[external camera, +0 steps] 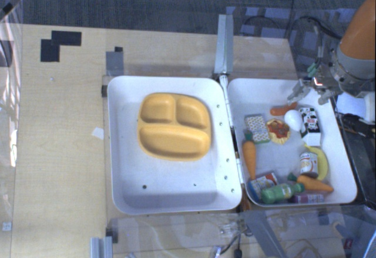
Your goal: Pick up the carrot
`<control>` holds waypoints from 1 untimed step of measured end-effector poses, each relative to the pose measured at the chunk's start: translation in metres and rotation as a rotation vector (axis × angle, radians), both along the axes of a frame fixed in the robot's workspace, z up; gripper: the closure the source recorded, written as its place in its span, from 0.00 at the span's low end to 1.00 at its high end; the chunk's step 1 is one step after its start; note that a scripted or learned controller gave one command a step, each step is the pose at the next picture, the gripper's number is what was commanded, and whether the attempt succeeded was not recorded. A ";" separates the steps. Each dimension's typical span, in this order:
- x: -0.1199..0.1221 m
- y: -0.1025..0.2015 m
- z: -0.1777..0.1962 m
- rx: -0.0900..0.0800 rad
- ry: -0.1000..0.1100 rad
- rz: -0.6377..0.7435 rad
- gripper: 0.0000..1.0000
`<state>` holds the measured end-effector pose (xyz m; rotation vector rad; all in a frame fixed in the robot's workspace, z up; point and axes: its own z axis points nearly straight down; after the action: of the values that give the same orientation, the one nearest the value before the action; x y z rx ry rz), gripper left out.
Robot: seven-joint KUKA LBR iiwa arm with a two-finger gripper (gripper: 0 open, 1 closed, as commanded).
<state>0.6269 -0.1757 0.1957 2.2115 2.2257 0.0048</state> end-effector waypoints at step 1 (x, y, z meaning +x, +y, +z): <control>-0.043 0.064 -0.074 0.001 0.001 -0.109 0.00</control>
<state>0.5840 -0.1115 0.1213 2.3307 2.1030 0.0044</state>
